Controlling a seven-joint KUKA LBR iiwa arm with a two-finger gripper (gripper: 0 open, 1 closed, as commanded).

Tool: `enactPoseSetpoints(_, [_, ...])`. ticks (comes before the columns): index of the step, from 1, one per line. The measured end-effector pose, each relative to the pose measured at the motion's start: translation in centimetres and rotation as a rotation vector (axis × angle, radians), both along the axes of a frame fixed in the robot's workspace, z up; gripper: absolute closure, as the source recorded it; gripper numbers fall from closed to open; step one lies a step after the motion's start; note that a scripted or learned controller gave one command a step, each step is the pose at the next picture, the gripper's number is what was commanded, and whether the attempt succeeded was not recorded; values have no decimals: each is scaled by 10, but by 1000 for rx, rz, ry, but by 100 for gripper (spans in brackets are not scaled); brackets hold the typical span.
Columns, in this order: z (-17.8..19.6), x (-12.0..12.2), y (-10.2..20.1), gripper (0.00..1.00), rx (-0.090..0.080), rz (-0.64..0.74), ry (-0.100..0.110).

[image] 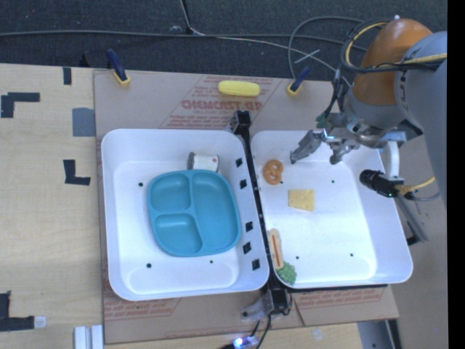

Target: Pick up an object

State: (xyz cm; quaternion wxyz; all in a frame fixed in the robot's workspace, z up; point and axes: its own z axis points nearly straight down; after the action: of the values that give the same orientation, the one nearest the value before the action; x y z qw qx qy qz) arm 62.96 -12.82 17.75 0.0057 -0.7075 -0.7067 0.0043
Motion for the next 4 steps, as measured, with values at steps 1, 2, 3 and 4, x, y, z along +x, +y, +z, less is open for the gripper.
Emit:
enactPoseSetpoints(1, [7,3,0,0,-2,3,-13])
enactPoseSetpoints(2, [-37,6,-1,0,-3,2,-9])
enactPoseSetpoints(3, [-91,5,-1,0,-3,2,-10])
enactPoseSetpoints(4, [-76,6,1,100,-1,5,-15])
